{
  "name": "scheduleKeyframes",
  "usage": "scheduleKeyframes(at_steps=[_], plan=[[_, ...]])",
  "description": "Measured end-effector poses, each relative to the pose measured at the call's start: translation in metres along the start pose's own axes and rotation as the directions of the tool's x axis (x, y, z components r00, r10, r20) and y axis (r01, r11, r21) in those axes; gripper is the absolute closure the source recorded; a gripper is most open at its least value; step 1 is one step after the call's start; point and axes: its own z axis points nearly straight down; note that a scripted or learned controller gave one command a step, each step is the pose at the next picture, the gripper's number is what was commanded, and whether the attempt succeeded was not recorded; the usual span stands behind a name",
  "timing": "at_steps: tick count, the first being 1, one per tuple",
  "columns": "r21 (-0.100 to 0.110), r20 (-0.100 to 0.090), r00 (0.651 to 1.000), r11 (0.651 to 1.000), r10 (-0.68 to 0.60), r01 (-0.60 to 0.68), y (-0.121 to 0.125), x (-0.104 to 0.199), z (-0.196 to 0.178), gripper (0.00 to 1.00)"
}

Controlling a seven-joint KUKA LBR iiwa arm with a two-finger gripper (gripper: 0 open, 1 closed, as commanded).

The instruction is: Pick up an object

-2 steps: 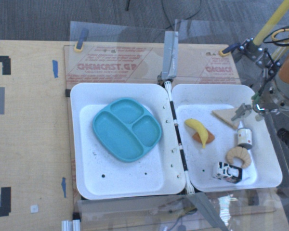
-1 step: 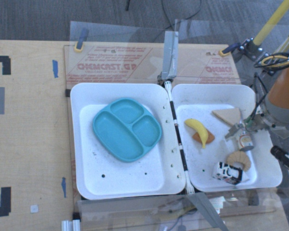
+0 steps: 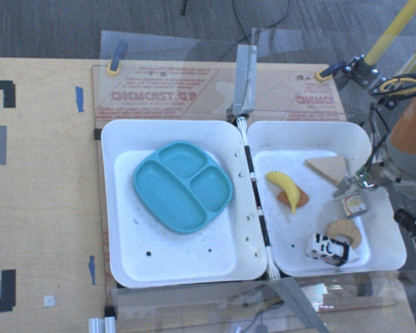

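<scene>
Reaching in from 3 o'clock, hand [image 3: 352,189] low in the right bin [image 3: 319,134]; open or clenched, cannot tell. Small tan block [image 3: 354,205] just under it, at 6 o'clock. Looks light and stiff, maybe slippery. Best pinched across its two flat sides.

Red "OKMCAST.GP"-like print, partly legible, on clear sheet [image 3: 159,92] behind bins.

One fixed camera here, up high over the table [image 3: 41,186], looking down at a slant. It takes in both white bins [image 3: 118,255] side by side, floor showing along the top, and the arm [image 3: 405,137] entering at the right edge.
</scene>
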Motion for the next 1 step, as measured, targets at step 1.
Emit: scheduleKeyframes(at_steps=[1], plan=[[0.002, -0.001, 1.000, 1.000, 0.016, -0.016, 0.0196, 0.0545, -0.1055, 1.00]])
